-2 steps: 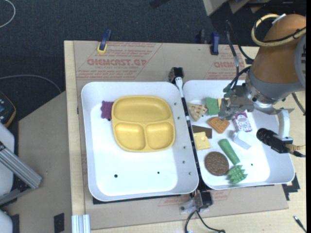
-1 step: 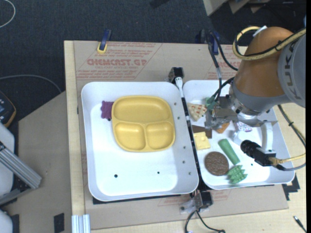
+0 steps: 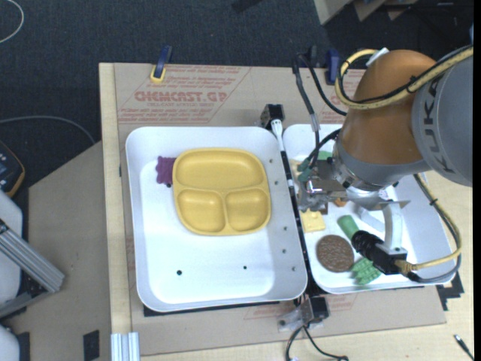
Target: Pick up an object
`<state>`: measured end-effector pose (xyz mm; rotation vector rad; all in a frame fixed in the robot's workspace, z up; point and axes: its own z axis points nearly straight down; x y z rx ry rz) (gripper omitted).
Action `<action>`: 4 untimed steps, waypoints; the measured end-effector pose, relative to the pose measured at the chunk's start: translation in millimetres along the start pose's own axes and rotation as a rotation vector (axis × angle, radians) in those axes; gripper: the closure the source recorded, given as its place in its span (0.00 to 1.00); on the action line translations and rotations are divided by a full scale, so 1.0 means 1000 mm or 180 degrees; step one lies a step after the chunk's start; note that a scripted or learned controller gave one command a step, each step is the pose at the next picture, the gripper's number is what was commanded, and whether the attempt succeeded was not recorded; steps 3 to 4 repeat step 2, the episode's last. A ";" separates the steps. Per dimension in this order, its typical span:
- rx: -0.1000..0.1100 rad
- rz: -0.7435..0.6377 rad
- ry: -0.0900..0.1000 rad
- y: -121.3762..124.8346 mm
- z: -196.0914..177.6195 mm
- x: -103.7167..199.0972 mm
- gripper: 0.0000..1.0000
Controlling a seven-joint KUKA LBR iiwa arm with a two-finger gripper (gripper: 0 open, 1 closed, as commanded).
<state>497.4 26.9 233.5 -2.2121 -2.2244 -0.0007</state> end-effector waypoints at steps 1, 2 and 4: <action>-0.0005 0.0021 -0.0011 0.007 0.006 -0.011 1.00; 0.0000 0.0012 -0.0005 0.001 0.003 0.000 1.00; 0.0000 0.0012 -0.0005 0.001 0.003 0.000 1.00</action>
